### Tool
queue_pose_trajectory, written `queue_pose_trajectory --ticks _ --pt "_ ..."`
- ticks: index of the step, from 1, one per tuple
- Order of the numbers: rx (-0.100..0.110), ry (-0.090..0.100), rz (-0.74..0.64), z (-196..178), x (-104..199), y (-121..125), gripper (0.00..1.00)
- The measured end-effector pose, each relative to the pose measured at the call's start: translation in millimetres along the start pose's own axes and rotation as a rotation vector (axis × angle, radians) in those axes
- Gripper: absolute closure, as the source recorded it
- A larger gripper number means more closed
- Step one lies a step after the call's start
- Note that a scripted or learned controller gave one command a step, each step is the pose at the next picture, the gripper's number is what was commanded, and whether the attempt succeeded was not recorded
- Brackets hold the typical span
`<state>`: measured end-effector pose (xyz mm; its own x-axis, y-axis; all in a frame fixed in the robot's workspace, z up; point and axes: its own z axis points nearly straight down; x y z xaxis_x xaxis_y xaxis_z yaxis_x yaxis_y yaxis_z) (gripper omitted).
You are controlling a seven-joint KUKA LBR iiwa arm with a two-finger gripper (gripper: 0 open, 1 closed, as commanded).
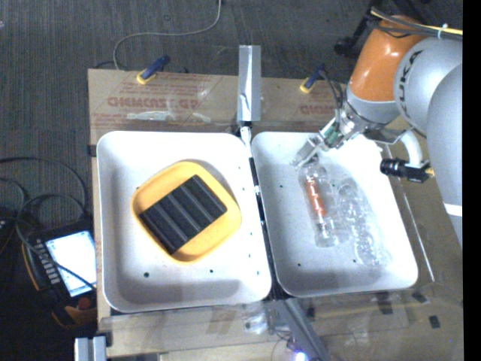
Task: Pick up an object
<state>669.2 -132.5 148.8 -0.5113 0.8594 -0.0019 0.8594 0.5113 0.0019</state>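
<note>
Clear plastic bottle (319,201) with an orange-red label lies lengthwise in the right bin (282,269), among other transparent pieces (359,224) that spread toward the near right corner. You will find the gripper (310,152) just above the bottle's far end, low over the bin's far side; whether it touches the bottle cannot be told. Its tips blur into the white floor, so you cannot tell if they are apart or together, and nothing shows between them. Further out, the left bin (120,277) holds a yellow tray-like object (188,210) with a black ribbed top, turned at an angle. Edges of the clear pieces are hard to make out.
</note>
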Motion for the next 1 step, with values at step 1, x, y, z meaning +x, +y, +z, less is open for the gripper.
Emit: queue_pose_trajectory --ticks 1 --pt "-0.003 -0.003 -0.056 52.1 6.2 -21.0 0.00"
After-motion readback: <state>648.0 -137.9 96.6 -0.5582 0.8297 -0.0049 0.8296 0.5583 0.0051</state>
